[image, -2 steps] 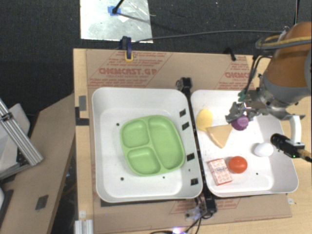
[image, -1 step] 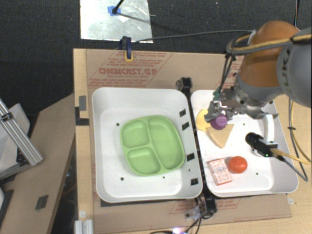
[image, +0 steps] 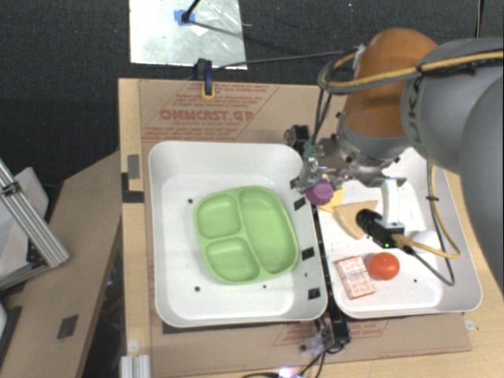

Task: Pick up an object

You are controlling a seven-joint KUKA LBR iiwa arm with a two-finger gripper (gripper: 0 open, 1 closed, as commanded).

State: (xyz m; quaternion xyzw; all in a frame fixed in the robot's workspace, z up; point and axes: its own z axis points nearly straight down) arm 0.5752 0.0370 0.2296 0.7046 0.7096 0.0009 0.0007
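One purple thing (image: 320, 191) at the jaws, above the divider between the bins.
We see it small, likely light; it sits at the gripper (image: 315, 178), but we cannot tell whether the jaws grip it. We'd pinch across its middle.

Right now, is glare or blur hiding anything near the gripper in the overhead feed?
Camera view: even light, with the white bin bright but not washed out; the tomato and red packet read clearly. The gripper is small and soft, so the purple object at its tip is hard to resolve; the arm covers the bin's far side.
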